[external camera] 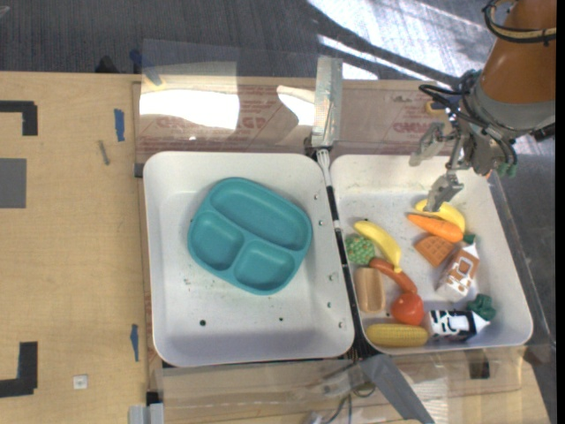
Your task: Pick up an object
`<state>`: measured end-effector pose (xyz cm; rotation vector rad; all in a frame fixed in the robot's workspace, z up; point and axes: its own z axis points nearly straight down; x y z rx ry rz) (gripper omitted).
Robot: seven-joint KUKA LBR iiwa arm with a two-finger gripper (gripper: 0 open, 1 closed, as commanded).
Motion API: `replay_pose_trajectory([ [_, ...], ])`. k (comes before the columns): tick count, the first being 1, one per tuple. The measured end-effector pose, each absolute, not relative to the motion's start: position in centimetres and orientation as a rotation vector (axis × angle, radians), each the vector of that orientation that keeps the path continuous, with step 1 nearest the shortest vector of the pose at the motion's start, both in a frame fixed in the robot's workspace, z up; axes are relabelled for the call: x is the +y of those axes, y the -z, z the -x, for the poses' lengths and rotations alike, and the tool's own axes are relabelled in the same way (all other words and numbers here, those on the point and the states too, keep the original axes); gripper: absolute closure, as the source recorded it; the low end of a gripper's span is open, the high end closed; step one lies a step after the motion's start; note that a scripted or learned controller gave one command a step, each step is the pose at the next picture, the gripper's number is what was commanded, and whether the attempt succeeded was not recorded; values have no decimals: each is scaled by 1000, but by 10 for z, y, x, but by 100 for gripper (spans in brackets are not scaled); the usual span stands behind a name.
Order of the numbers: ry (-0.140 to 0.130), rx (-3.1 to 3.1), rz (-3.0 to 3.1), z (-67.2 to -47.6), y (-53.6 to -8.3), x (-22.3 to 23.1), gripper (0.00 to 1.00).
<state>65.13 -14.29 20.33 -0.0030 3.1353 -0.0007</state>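
My gripper (pixel 444 186) hangs over the right bin (pixel 516 263) near its far edge, just above a yellow banana (pixel 448 214) and carrot (pixel 435 225); whether it grips anything I cannot tell.
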Motion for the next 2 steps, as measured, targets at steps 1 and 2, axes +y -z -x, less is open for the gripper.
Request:
replay_pose_trajectory([
  [1, 3, 3130, 4, -644, -98, -149, 0],
  [2, 2, 3132, 12, -581, -89, -140, 0],
])
